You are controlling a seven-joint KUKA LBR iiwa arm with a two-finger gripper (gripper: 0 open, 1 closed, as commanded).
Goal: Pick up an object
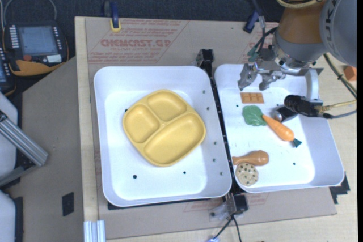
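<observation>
White plastic under me, and nothing lifted yet: every candidate is lying on the floor of the right bin [317, 173], so by my reckoning the pick is barely begun and the whole grasp and lift remain. My fingers [254, 77] hang spread apart over the far left part of that bin, with a clear gap between the two tips and nothing between them; I touch nothing that I can make out. Just on the near side of them sits the brown cracker [252, 98], flat on the bin floor, the closest thing to me. Near of that lies the green leaf piece [253, 116], with the orange carrot [279, 127] beside it to the right. Further toward the near edge are the drumstick [251, 158] and the cookie [247, 174]. Over in the left bin [108, 139] rests the yellow divided plate [164, 127], well apart from me.
</observation>
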